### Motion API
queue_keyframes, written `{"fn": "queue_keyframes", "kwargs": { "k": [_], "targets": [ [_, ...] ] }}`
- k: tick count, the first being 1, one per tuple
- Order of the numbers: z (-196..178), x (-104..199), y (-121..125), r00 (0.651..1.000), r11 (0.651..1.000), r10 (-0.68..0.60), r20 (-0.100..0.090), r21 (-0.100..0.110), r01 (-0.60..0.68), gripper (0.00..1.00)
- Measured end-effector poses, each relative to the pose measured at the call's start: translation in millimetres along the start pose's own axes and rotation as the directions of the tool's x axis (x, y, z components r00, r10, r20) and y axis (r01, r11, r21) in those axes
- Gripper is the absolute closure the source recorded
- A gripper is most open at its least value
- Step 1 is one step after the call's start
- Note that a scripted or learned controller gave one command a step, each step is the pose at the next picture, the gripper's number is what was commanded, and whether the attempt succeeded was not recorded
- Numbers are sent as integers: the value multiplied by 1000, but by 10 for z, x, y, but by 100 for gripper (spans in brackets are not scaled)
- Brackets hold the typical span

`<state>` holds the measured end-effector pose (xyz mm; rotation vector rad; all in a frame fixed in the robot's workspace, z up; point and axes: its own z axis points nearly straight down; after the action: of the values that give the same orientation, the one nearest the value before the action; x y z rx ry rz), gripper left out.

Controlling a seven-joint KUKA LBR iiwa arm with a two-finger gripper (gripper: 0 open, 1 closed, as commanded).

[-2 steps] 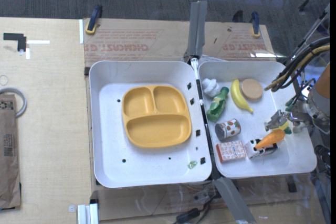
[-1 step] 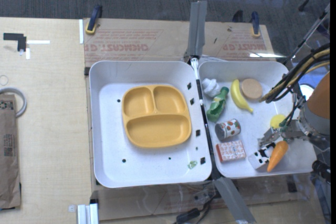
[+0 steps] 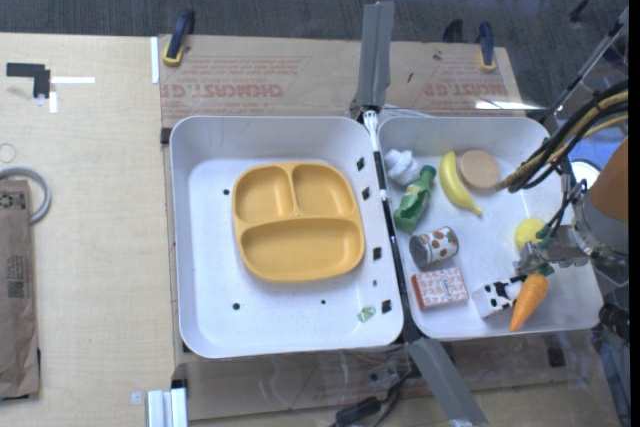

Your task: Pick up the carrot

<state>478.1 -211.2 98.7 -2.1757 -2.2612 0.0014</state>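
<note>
the carrot point(image 3: 529, 300) lies in the right bin's point(image 3: 470, 127) near right corner, its long axis tilted, green top pointing up toward my hand point(image 3: 548, 255) just above; my hand's width i cannot tell.

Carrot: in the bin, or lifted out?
In. The carrot lies tilted in the right bin, near its front corner, beside the gripper.

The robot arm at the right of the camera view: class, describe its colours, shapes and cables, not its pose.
The arm enters at the right edge, a rounded grey body with an orange patch. Black cables and a yellow one curve along it. Its hand is small, made of grey metal parts, with a touch of green.
</note>
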Motion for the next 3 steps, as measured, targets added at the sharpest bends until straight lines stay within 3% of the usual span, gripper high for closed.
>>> {"fn": "queue_keyframes", "kwargs": {
  "k": [1,2,3],
  "targets": [
    [-1010,-28,812,988,988,-156,4,-3,156,100],
    [-1007,-28,811,988,988,-157,4,-2,157,0],
    [41,484,517,916,916,-402,3,0,402,0]
  ]
}}
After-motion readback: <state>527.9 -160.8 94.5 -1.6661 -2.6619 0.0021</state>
